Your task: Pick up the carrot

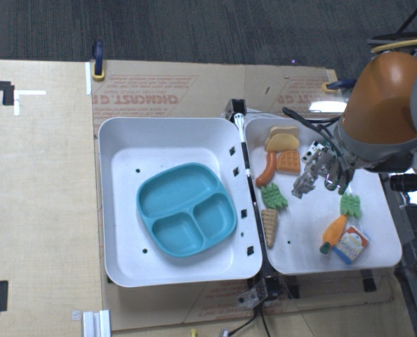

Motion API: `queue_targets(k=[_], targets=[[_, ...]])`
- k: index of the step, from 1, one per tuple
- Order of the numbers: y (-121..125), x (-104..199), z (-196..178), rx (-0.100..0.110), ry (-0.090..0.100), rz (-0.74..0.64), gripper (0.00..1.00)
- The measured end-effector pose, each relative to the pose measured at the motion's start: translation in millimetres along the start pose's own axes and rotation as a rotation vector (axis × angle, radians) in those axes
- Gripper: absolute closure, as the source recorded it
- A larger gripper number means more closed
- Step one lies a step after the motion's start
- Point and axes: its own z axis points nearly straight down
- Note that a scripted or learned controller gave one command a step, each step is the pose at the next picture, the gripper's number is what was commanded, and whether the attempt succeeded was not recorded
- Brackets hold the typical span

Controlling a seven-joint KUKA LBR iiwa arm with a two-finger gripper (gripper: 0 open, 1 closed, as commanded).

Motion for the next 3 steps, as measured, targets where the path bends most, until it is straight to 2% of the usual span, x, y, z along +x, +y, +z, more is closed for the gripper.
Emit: queue_targets(k=[1,2,3], targets=[[0,0,0,0.0,0.001,0.001,0.0],[-80,23,76,0.001,0.003,-0.108,0.0],[-78,19,67,-0.002,-0.005,-0.103,1.0]])
